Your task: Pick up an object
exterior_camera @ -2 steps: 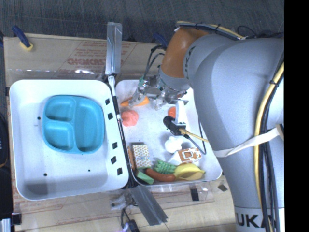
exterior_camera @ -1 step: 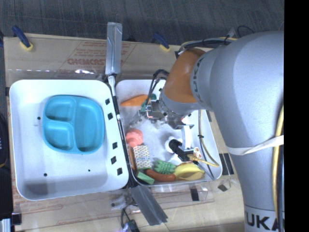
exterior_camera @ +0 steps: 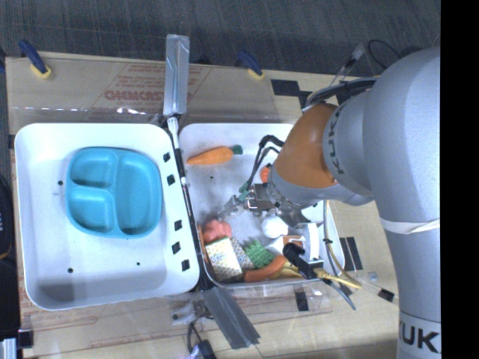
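I have the gripper (exterior_camera: pixel 258 200) low in the right bin (exterior_camera: pixel 196 137), approach step; whether the jaws are released or clenched I cannot tell. Candidate objects: the carrot (exterior_camera: pixel 210 155) apart at the far end, the toy pile (exterior_camera: pixel 239 254) near. Next move calls for closing on one piece.

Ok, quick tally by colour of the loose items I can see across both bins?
Blue: 1, divided plate in the left bin
Orange: 2, carrot; sausage-like piece
Pink: 1, toy
Green: 1, toy
Yellow-patterned: 1, block
White: 1, round piece
Total: 7, others may be hidden under the arm.
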